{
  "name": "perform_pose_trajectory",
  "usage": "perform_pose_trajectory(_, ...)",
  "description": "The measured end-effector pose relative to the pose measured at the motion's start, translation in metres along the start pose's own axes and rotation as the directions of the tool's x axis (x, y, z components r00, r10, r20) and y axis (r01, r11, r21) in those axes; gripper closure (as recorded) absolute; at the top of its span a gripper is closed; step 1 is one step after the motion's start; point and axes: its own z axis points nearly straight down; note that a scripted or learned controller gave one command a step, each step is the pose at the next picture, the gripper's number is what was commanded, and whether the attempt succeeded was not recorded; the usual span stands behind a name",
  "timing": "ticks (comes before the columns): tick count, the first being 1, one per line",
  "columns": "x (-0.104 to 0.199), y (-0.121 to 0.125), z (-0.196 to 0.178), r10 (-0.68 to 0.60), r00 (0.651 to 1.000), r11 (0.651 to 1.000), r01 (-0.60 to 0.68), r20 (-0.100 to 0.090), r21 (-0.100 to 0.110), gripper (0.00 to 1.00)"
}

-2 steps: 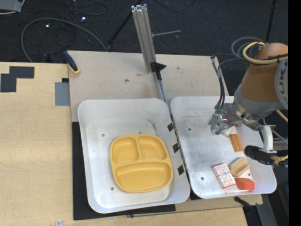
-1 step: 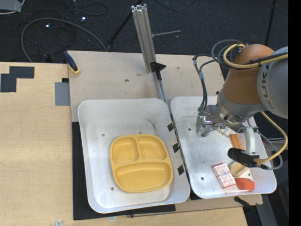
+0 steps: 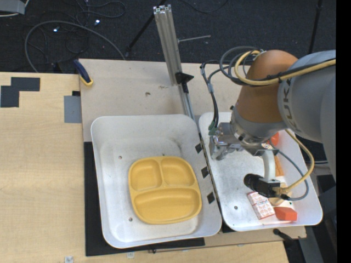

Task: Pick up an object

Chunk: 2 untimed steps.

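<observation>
Gripper (image 3: 221, 146) hangs over the right bin (image 3: 237, 215)
Its opening cannot be told; a yellow divided plate (image 3: 164, 190) lies in the left bin (image 3: 109, 163).

Pale wooden bench (image 3: 38, 174), dark floor (image 3: 247, 15), loose cables (image 3: 71, 24)

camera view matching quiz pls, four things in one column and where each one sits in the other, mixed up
Things:
1 yellow plate
2 red-and-white carton
3 gripper
4 blue-handled tool

Places:
A on the bench beyond the bins
B in the left bin
C in the right bin, front end
D over the right bin's left part

Pairs: 1-B, 2-C, 3-D, 4-A
</observation>
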Motion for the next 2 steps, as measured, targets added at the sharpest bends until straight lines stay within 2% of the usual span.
perform_pose_trajectory(1,0.055,0.0,0.006,0.0,1.0,1.0,0.0,-0.001,0.002,1.0)
perform_pose_trajectory(2,0.108,0.001,-0.003,-0.001,1.0,1.0,0.001,0.0,0.0,1.0)
